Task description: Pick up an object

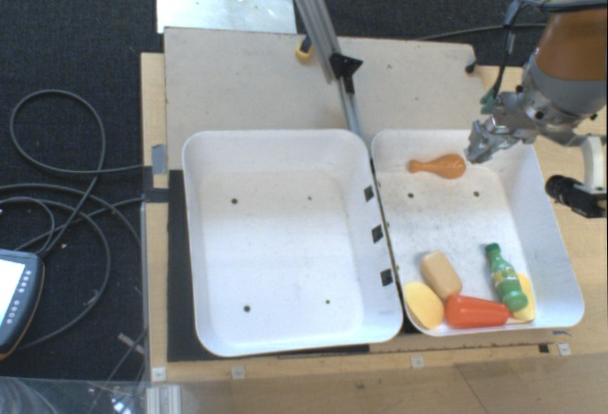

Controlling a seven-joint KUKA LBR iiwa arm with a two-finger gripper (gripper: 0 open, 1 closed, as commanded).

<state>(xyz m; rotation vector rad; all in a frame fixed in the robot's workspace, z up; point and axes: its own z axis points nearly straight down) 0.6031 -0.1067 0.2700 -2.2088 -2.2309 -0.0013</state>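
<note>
- The bench (247, 80) carries two white bins side by side, so anything lifted from one has a landing spot next door.
- The left bin (204, 241) sits bare-floored, ready to receive, I'd guess.
- The right bin (546, 213) holds all the objects; its floor seems to tilt toward the near edge, which would explain why most of them have gathered there.
- The arm (570, 32) reaches in from the right, its orange band over the bin's far right corner, bent down toward the bin's far end.
- The gripper (478, 144) hangs just beside the drumstick's fat end, close enough that it may be touching. From here I cannot tell how wide it stands, and nothing is visibly caught in it.
- The drumstick (439, 166) lies flat and alone near the far wall, well apart from the rest. That makes it the easy target, to my eye.
- The orange pepper (476, 311) rests against the near rim.
- The green bottle (504, 279) lies tilted over a yellow piece at the near right corner.
- The tan block (442, 273) leans between the pepper and the lemon (424, 305); crowded like that, these look harder to pinch cleanly.
</note>
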